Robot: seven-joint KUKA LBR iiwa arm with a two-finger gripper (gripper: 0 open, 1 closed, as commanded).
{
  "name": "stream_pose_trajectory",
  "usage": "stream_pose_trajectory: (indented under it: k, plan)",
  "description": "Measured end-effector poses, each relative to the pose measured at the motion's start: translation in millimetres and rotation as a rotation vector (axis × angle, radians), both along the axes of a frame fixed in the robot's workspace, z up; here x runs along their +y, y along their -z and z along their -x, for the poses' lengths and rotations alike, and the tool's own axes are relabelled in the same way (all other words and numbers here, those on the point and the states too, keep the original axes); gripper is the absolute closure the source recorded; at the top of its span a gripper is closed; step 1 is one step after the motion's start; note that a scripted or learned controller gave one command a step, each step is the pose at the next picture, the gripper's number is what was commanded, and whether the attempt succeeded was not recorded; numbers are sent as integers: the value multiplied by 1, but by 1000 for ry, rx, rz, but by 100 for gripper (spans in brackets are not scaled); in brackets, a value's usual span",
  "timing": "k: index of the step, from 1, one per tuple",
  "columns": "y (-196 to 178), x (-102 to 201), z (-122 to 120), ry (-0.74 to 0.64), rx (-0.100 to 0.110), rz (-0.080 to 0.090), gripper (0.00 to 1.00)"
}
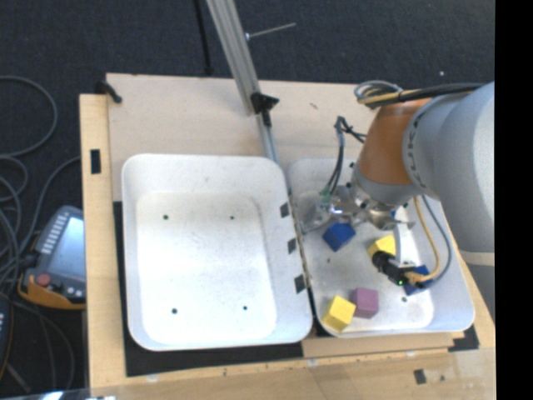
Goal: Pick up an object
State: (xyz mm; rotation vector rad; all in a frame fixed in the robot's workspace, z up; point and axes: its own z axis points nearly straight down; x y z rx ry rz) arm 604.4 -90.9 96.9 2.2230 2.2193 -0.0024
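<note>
Blue block [338,237] just beneath tool [333,216]

floor [100,23]: dark carpet | bench [183,115]: tan board | cables [17,165]: left

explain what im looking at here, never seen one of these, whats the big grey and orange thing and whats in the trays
One camera looks down at a slant on a bench bearing two shallow white bins. The grey and orange thing is a robot arm reaching in from the right. Its gripper, the two-finger tool at its tip, hangs low over the right bin, beside a blue block. I cannot tell if it grips anything. That bin also has a yellow block, a purple block and another yellow piece. The left bin lies beside it.
</note>
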Motion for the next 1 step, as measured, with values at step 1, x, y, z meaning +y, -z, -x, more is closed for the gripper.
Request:
stream_pose_trajectory:
  k: [1]
  plan:
    - [-11,-1,-2,5,-6,-1,100]
